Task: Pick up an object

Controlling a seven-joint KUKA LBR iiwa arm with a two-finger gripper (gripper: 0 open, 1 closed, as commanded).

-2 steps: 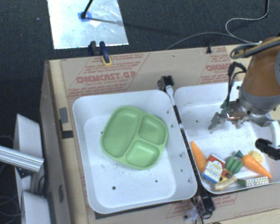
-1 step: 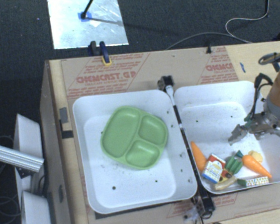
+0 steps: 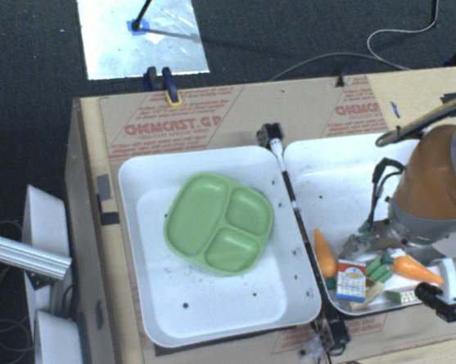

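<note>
Objects for picking lie heaped in the near corner of my right bin (image 3: 334, 172), the one on the side my arm comes in from. Against the divider between the bins stands an orange carrot (image 3: 325, 253), long axis running toward the near edge. Just beside it, nearer the front wall, lies a small printed carton (image 3: 350, 279) with red, white and blue on its face. A green piece (image 3: 380, 270) sits next to the carton, partly under other things, and a second orange carrot (image 3: 417, 270) lies at a slant on the far side of the heap, touching or nearly touching the green piece. A flat printed card (image 3: 403, 298) rests at the front wall below them.

My end effector (image 3: 369, 240) is down in this bin, right above the heap, between the two carrots. My wrist and its orange band (image 3: 429, 177) cover most of it from the camera, so I cannot tell whether it is apart, together, or clamped on anything.

My left bin (image 3: 157, 309) holds a green divided plate (image 3: 219, 223), lying flat near the middle, well apart from the heap. Both bins sit on a desk (image 3: 204, 118) covered with printed cardboard.
</note>
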